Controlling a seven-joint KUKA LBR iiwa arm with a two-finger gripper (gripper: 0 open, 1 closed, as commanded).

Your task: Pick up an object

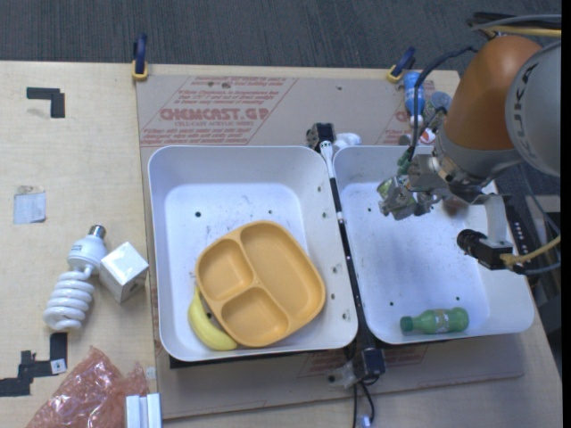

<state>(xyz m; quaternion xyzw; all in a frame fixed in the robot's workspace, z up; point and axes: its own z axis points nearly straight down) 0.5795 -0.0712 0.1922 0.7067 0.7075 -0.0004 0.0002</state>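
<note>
A small green bottle [434, 320] lies on its side near the front edge of the right bin [393, 266]. A yellow-orange divided tray [259, 283] rests in the left bin [232, 185], and a yellow banana [207, 325] pokes out from under its front left corner. My gripper [403, 199] hangs over the back part of the right bin, well behind the bottle and to its left. Nothing shows between its fingers from this angle.
On the bench to the left lie a spiral light bulb [73, 279], a white cube [124, 270] and a red mesh bag [89, 390]. A black cable fitting [482, 248] sticks into the right bin's right side. Clamps hold the board's back corners.
</note>
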